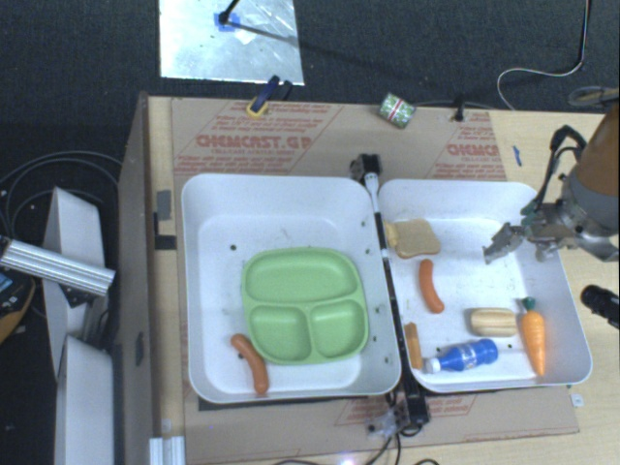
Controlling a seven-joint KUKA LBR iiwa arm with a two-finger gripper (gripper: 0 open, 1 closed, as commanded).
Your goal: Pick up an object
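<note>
The right bin holds a slice of toast, a sausage, a bread roll, a carrot, a blue bottle and a thin orange stick. In the left bin, a second sausage lies beside a green divided plate. My gripper hangs over the right bin's upper right part, above the bare floor between the toast and the roll. It points left and touches none of the items.
A divider bar runs between the bins. Behind them on the cardboard lie a small green roll and a yellow-blue clip. A metal sheet lies farther back. Cables run along the arm on the right.
</note>
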